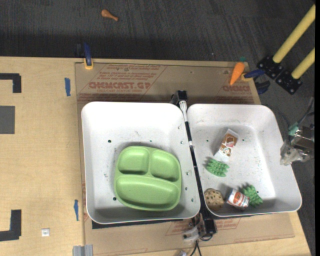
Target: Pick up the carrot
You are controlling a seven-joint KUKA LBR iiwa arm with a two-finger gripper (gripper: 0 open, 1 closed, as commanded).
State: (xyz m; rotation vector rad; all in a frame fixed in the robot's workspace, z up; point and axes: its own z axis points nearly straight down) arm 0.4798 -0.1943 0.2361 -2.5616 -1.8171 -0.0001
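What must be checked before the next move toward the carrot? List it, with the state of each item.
1. Carrot found: ok. The carrot lies on the cardboard sheet behind the right bin.
2. Carrot inside a bin: not ok. It is outside both bins.
3. End effector above the carrot: not ok. The end effector sits at the right bin's right rim, well away from the carrot.
4. Room around the carrot: cannot tell. A blue clamp is close beside it.
5. Single target: cannot tell. A small orange object on the dark floor looks similar.
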